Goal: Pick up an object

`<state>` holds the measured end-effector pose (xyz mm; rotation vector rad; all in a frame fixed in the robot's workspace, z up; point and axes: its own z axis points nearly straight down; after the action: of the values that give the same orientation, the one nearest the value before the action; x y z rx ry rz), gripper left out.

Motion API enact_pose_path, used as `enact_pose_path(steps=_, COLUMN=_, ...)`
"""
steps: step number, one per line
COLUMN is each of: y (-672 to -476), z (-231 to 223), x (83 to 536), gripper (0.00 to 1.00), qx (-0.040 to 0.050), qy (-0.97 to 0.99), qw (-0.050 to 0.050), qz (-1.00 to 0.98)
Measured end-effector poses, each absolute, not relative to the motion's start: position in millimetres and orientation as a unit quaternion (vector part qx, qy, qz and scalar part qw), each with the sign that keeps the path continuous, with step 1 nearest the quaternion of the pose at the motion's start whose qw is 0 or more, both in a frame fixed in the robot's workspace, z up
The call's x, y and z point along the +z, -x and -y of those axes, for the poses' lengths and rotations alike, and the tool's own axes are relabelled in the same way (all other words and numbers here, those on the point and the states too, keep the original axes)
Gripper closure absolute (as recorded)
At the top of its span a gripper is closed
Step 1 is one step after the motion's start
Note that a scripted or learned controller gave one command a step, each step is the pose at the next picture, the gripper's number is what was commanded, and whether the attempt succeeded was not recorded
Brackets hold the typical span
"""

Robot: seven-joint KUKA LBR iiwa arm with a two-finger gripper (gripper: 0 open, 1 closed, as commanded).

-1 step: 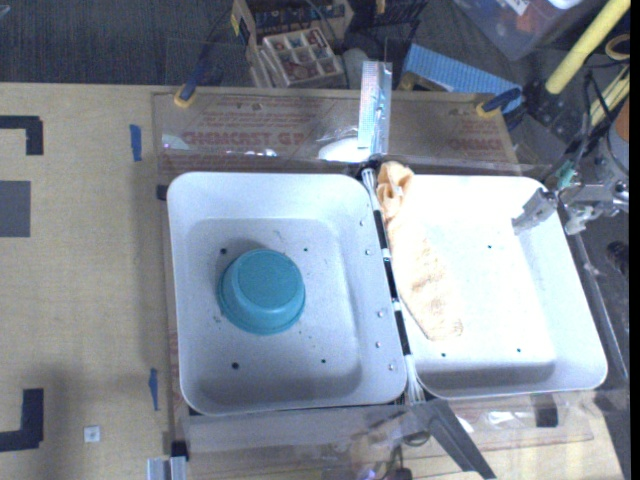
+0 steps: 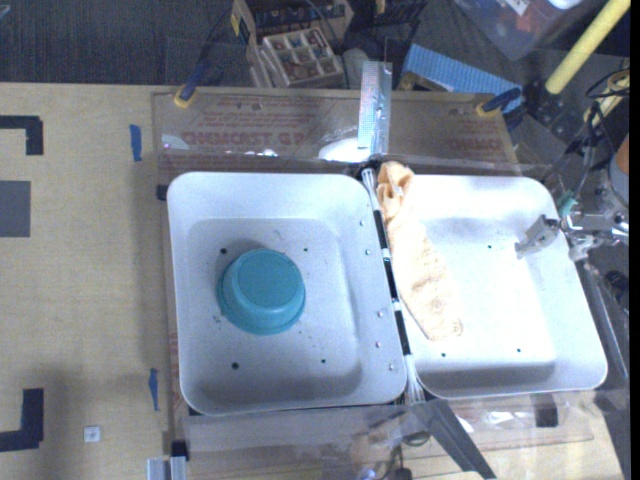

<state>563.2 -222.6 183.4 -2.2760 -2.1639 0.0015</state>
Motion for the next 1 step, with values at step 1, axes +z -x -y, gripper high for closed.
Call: enact_pose_path(steps=1, y=-564.4, z=223.0, x=194.3, gripper=1.0, qx=-0.0003, qy=0.725, qw=-0.002, qz=0.689)
